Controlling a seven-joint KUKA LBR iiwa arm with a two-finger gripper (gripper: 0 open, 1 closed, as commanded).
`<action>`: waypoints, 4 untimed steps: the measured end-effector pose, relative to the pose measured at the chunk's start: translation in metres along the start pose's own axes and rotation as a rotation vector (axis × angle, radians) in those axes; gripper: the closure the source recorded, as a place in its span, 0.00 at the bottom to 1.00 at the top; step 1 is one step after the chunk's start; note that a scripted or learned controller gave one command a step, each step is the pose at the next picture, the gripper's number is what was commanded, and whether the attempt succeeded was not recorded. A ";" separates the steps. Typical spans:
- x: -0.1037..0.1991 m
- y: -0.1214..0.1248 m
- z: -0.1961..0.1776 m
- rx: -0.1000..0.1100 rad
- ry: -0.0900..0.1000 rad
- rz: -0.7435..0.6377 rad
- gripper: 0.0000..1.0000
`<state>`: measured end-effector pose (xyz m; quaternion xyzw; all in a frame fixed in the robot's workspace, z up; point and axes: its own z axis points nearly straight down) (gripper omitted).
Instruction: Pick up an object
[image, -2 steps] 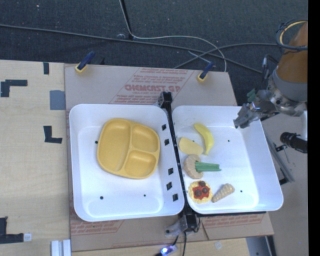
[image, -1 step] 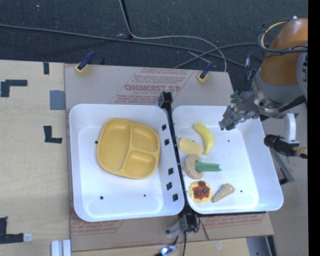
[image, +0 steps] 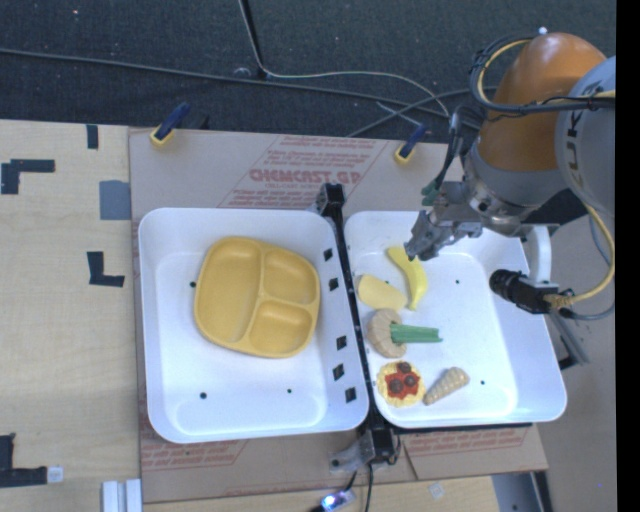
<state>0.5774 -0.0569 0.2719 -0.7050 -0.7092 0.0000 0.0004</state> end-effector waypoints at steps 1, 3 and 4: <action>0.049 -0.016 0.004 0.002 0.000 0.001 1.00; 0.154 -0.024 0.008 0.002 0.000 -0.001 1.00; 0.152 -0.024 0.008 0.002 -0.001 0.003 0.00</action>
